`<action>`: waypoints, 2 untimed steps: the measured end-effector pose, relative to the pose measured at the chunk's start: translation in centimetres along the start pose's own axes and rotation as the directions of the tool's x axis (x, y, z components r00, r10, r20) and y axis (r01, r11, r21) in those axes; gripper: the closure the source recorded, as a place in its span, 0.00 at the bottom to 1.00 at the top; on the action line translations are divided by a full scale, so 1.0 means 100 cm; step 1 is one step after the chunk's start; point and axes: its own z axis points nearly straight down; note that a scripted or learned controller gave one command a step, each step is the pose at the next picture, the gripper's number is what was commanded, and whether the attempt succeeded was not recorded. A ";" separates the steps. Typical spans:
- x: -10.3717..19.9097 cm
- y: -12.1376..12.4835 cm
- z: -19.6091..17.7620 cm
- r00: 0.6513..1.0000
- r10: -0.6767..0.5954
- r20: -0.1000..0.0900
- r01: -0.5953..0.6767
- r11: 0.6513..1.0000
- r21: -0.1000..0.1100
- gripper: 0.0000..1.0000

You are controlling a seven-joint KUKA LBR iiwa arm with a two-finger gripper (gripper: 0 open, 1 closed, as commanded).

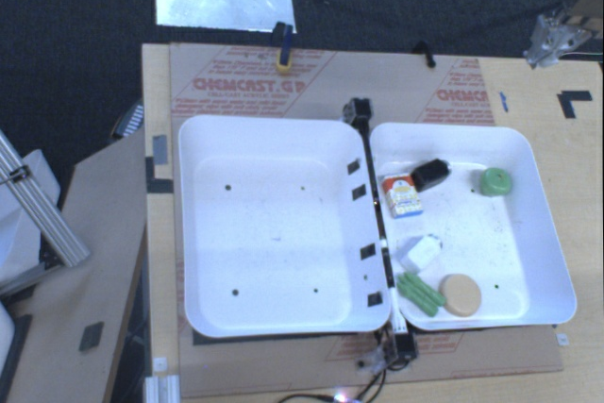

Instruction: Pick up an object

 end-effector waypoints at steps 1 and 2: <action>-0.019 -0.013 0.025 1.000 0.001 0.000 -0.001 1.000 0.001 1.00; -0.029 -0.024 0.047 1.000 0.001 0.000 -0.001 1.000 0.001 1.00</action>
